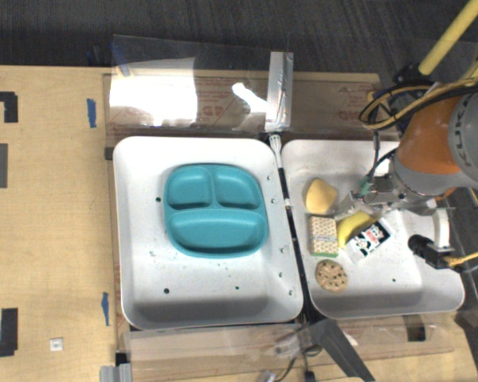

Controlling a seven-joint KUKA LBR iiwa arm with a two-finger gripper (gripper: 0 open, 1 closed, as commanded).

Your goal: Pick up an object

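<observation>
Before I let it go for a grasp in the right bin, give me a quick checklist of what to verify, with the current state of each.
1. Gripper is over the right bin: ok, the wrist sits above its middle.
2. A target lies under it: ok, the yellow banana-shaped piece is just below the wrist.
3. Object actually held: cannot tell, the wrist hides the contact area.
4. Target stands apart from its neighbours: not ok, the black-and-white packet touches it and the wafer block lies close beside it.
5. Other picks available: ok, the yellow rounded piece and the cookie lie in the open.
6. Teal divided plate out of the way: ok, it is in the left bin.
</observation>
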